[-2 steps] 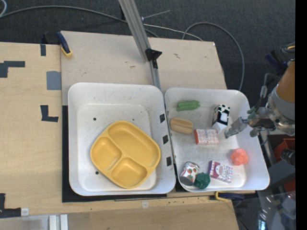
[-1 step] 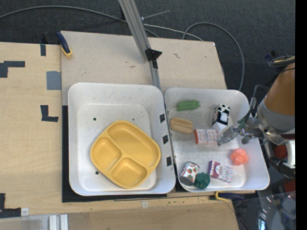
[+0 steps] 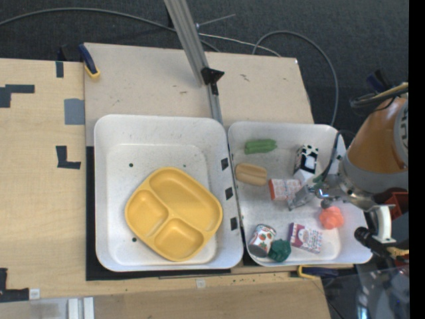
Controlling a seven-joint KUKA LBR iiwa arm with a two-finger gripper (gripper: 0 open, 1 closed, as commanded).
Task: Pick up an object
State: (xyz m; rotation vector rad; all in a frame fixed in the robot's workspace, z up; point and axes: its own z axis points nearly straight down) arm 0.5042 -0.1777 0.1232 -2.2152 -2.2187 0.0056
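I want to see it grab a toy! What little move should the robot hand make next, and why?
Probably ease the gripper straight down a little onto the red and white packet. It hovers in the right bin right beside that packet, and nothing shows between its fingers. The orange ball and the black and white toy lie close, so a short, careful drop seems safest.

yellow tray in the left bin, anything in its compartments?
Empty. The yellow tray lies flat in the left bin, and all three compartments show bare yellow plastic. The toys sit in the right bin.
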